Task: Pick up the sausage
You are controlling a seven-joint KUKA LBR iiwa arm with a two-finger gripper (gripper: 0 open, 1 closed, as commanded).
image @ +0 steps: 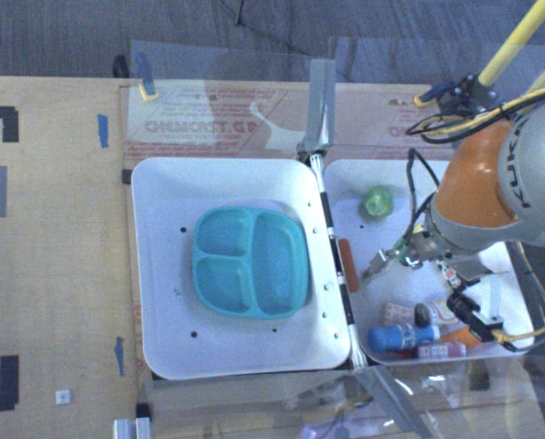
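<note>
Grey and orange, the arm (492,186) reaches in from three o'clock and bends down over the right bin (396,176), its end effector (389,262) hanging low near that bin's middle. Two thin metallic fingers (379,265) point toward nine o'clock, slightly downward, and stand a little apart; nothing shows between them, though the view is too small to say how wide the gap is or whether the tips touch the bin floor. The sausage (347,263), a slim reddish-brown stick, lies along the right bin's left wall, running from twelve to six o'clock, just beside the fingertips at their nine o'clock side and apart from them. At about twelve o'clock from the end effector a small green round object (379,201) rests on the bin floor, well apart from the sausage. Toward six o'clock, along the bin's near wall, sits a cluster of items: a blue bottle (400,338) lying on its side, with an orange piece (455,337) and other small packages touching or crowding it, too jumbled to tell apart. The left bin (163,208) holds a teal divided plate (251,262) with three compartments, lying flat at its centre. Both bins sit side by side on the pale wooden surface (44,273), which carries black and blue tape marks toward nine o'clock.
</note>
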